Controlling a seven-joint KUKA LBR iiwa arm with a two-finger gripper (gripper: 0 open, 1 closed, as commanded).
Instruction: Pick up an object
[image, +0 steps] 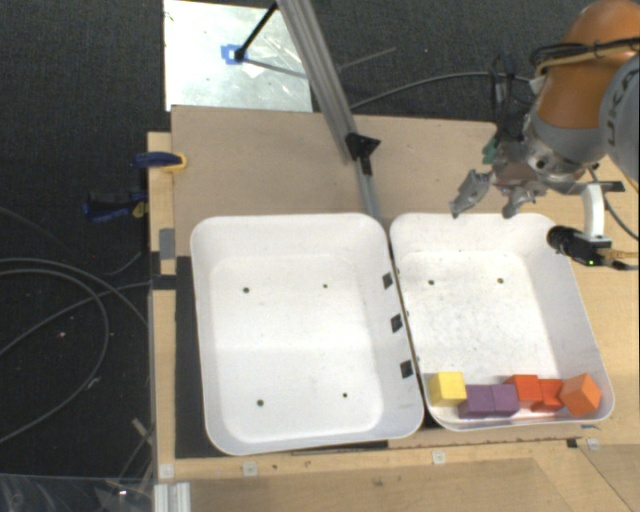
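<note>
Hovering jaws (490, 201) spread, empty | blocks (515, 394) well apart, right bin's (480, 300) near edge

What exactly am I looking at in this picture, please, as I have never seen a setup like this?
This is one camera fixed above a workbench, looking down at a slant. The grey and orange machine at the top right is a robot arm; its tool, two open fingers with nothing between them, hangs over the far edge of the right bin. Its job is to pick something up. Along that bin's near edge lie small blocks: a yellow block, a purple block and orange blocks. The left bin sits beside it.
</note>
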